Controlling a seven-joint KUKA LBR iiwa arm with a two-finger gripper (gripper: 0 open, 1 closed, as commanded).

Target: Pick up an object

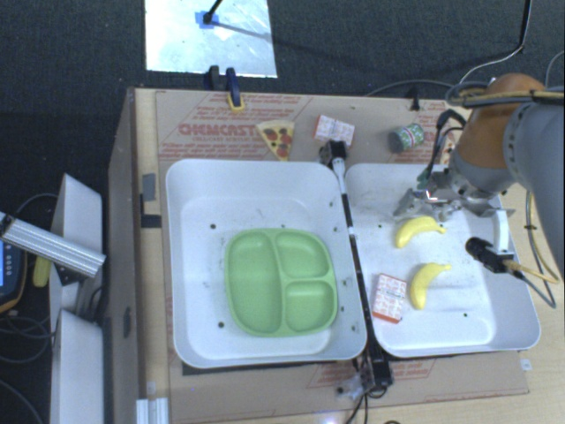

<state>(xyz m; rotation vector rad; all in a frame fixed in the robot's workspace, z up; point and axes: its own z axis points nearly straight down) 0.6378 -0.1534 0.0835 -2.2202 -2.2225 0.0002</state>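
Note:
In the right bin point(512, 325) lie two yellow bananas and a small red and white box point(389, 297). The upper banana point(418, 230) rests near the bin's middle, and the lower banana point(425, 283) lies closer to the front. My gripper point(430, 201) hangs just behind the upper banana, low over the bin floor. Its grey fingers are spread open with nothing between them. The arm comes in from the right, over the bin's back right corner.
A green divided plate point(281, 281) lies in the left bin point(194, 237). On the cardboard behind the bins sit a toy pizza slice point(276, 138), a small white packet point(335, 130) and a green can point(408, 137). A blue clamp point(233, 85) grips the back edge.

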